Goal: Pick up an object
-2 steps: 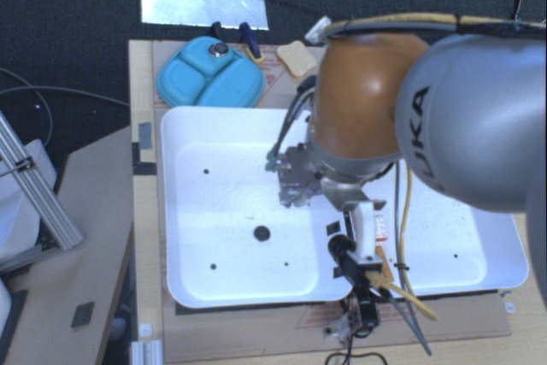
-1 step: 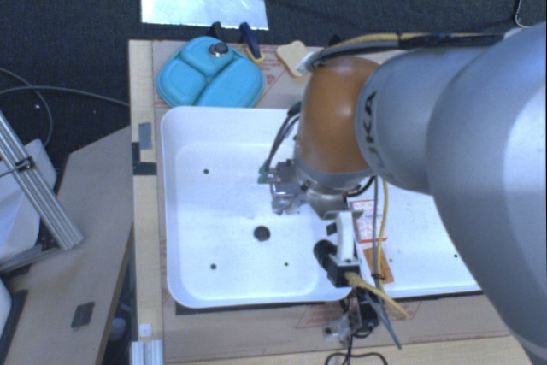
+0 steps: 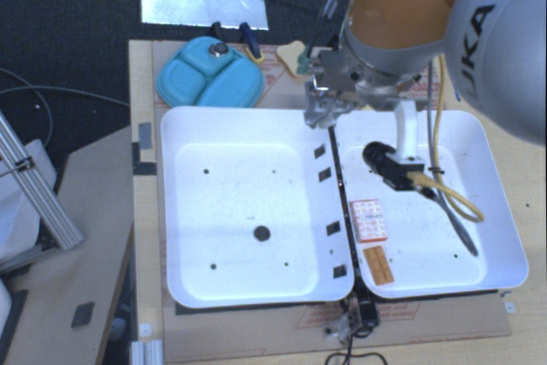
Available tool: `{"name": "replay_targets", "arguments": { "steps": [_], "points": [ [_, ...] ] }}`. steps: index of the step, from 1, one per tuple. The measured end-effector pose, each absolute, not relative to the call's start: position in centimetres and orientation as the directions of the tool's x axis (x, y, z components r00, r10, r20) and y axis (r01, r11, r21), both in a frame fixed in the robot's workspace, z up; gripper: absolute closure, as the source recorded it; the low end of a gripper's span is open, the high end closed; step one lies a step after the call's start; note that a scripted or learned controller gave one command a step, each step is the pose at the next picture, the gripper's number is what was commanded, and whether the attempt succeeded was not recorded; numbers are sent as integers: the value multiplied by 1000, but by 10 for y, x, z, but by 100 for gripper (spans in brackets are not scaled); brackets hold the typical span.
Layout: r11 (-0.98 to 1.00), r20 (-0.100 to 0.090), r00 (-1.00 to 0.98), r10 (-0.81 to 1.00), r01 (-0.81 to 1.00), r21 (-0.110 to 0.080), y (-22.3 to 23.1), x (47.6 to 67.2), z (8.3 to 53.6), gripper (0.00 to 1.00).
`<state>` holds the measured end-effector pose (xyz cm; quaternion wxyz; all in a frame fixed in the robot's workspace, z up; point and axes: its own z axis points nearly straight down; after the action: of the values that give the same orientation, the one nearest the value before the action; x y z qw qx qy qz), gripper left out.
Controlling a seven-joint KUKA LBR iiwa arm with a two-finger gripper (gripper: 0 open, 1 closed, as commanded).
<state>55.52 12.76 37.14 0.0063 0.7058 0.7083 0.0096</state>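
- My hand (image 3: pixel 325 108) hangs over the far end of the seam where the two bins meet. From this angle I cannot tell whether it is released or clenched, and I see nothing in it.
- Nearest to it, in the right bin (image 3: pixel 432 261), lies a red-and-white packet (image 3: pixel 367 220), just beside the inner wall. It lies flat and looks thin, light and probably papery (little for me to get under). It is almost square, with its slightly longer side running from the far rim toward the near rim.
- Just beyond it, nearer the front rim, lies an orange packet (image 3: pixel 378 265), clearly apart from the first. It is also flat and looks just as light. Its long axis runs far to near, with the near end leaning a little to the view's right. I judge the best hold is across the short width at the middle, pinching the long edges.
- In the left bin (image 3: pixel 231 184) a small dark disc (image 3: pixel 261 232) sits alone near the middle. It is round, so it points no way, and it is probably stiff but low and easy to miss.
- Outside the bins, on the table (image 3: pixel 144 98), a blue container (image 3: pixel 209 74) rests behind the left bin.
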Motion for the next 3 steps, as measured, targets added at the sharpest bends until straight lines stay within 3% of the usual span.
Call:
{"name": "replay_targets", "arguments": {
  "steps": [1, 2, 3],
  "points": [
    [6, 3, -6, 1000, 1000, 5, 153, 540, 397, 100],
    [11, 2, -11, 1000, 1000, -3, 208, 484, 371, 100],
    [8, 3, -8, 1000, 1000, 4, 205, 487, 384, 100]
  ]
}}
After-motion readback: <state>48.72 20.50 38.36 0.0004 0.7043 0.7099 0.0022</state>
